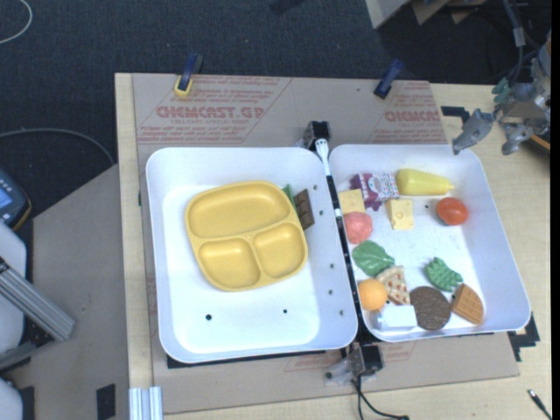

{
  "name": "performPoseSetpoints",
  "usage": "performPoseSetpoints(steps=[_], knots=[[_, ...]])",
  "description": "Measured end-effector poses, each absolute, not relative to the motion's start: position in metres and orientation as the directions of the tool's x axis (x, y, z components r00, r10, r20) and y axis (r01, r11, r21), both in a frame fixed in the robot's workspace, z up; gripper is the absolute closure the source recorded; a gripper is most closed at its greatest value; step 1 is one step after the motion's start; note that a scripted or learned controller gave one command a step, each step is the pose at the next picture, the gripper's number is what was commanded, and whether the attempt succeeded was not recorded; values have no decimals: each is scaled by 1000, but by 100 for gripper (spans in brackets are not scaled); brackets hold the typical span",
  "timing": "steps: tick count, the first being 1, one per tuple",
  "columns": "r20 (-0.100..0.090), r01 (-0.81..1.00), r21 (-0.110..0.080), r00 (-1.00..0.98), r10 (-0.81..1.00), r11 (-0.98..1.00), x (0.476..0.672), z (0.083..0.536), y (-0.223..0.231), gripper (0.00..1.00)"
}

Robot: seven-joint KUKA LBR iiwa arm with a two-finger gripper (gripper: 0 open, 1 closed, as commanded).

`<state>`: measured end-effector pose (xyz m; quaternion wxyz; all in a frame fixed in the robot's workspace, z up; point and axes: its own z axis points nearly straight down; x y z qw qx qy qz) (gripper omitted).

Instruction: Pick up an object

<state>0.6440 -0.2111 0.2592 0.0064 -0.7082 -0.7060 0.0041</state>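
The fingers of the gripper point(488, 132) are spread apart, clamped on nothing, poised above the right bin's point(499, 234) far corner. Left to right: a yellow tray point(245, 234) in the left bin point(166, 261); then crowded toy food, including a leaf point(372, 257), corn point(423, 181) and tomato point(451, 210). Tight packing risks a glancing, slipped grasp.

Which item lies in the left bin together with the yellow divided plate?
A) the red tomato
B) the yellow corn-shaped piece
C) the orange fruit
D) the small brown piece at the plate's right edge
D: the small brown piece rests against the right edge of the yellow divided plate in the left bin, while the tomato, orange fruit and yellow piece all lie in the right bin.
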Motion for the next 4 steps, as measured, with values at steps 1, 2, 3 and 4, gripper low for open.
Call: performPoseSetpoints(steps=[1,2,3,4], knots=[[0,1000,-1,0,1000,0,646,268,-210,0],[2,1000,-5,-1,1000,1,645,225,-205,0],[2,1000,-6,-1,1000,1,642,182,-202,0],[2,1000,-7,0,1000,0,647,122,-207,0]])
